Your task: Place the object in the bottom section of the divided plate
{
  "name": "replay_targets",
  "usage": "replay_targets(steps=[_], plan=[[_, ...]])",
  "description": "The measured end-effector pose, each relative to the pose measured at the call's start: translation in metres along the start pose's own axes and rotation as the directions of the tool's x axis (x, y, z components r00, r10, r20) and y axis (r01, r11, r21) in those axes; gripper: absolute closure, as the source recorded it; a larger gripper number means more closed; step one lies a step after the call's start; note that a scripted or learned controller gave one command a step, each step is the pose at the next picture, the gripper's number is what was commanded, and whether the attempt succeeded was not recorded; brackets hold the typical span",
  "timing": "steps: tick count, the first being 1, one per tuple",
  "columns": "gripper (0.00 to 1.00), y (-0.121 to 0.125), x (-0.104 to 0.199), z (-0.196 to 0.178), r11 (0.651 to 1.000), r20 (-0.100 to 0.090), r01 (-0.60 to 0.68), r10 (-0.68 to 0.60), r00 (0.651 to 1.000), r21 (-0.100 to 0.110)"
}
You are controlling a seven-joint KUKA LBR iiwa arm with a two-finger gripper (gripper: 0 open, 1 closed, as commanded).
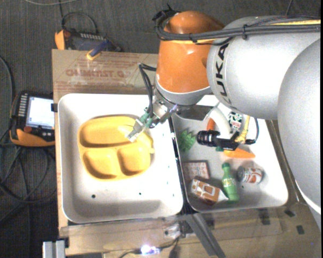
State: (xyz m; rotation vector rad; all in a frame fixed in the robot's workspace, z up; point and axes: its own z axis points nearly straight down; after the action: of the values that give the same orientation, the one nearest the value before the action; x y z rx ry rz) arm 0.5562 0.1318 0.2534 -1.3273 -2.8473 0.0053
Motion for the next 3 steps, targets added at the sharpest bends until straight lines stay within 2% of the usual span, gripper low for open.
replay_targets(steps=[1,2,3], plan=[[1.00,0.009,-0.019,-0.006,0.999,0.001,0.034,-0.034,0.999,0.000],[1.00,0.009,0.003,-0.041,1.000,-0.001,-0.010,0.010,1.000,-0.001],[1.00,0.008,0.003,-0.022,0.999,-0.001,-0.040,0.040,0.999,-0.001]])
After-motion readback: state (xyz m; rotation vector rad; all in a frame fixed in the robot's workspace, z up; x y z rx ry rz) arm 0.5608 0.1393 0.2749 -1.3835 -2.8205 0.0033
